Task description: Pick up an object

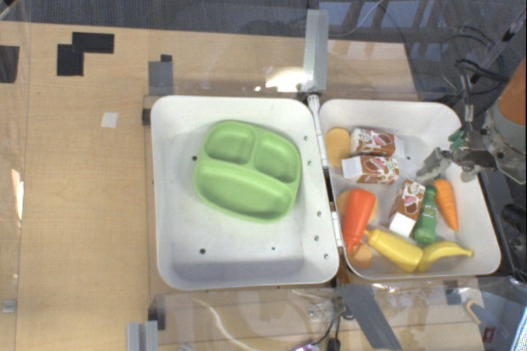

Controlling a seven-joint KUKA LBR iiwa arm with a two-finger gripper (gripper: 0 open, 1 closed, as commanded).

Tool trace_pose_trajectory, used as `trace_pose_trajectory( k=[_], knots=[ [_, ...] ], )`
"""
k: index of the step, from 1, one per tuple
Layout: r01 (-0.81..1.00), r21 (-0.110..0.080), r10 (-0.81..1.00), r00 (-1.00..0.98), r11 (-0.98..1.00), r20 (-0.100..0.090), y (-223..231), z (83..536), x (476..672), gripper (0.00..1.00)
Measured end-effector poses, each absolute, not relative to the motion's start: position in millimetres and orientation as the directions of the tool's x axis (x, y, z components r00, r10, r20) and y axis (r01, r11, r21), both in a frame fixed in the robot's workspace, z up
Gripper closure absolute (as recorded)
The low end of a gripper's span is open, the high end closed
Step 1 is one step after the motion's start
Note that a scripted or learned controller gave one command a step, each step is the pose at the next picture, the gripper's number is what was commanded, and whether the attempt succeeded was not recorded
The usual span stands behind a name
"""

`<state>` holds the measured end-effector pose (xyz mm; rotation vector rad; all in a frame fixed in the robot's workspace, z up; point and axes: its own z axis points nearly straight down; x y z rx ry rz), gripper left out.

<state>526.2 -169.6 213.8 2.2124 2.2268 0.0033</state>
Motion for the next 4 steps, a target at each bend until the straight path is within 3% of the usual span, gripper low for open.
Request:
trace_pose_trajectory(
  k=[1, 2, 3, 4],
  knots=[
    [1.000, 0.008, 1.000, -0.011, 0.011, -0.001, -168.6, 224.9, 528.2, 1.00],
    [0.982, 0.003, 0.982, 0.189, -0.189, 0.002, -132.5, 120.3, 563.1, 1.00],
    [0.982, 0.002, 0.982, 0.190, -0.190, 0.002, -132.6, 120.3, 563.0, 0.00],
    [0.945, -0.003, 0.945, 0.327, -0.327, 0.000, -129.8, 109.1, 589.9, 0.00]
  ],
)
